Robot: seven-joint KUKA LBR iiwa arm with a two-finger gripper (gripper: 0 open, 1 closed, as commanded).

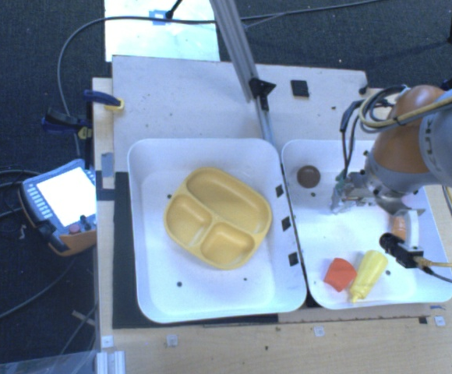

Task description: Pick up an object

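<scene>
My gripper hangs over the right bin, toward its upper middle, and from this slanted view I cannot tell its state; nothing shows in its grasp. Nearest to it, just up and to the left, sits a small dark brown ball, resting on the bin floor close to the dividing wall and apart from everything else. Further off, toward the bin's near edge, lie a red-orange wedge-shaped piece and a yellow squeeze bottle on its side, the two touching or nearly so. A small orange and white object peeks out beside my wrist, partly hidden, and I cannot name it. I judge I am in the approach step: lowered over the bin but not yet settled on a target. The brown ball looks the likeliest pick, being closest and standing clear; it is round and smooth-looking, so I would expect it to roll if I nudge it off centre. The next move calls for shifting up and left until I am directly over it, then descending straight. Beyond the divider, the left bin holds a yellow divided plate with three compartments, lying flat and tilted diagonally, well apart from my work.
</scene>
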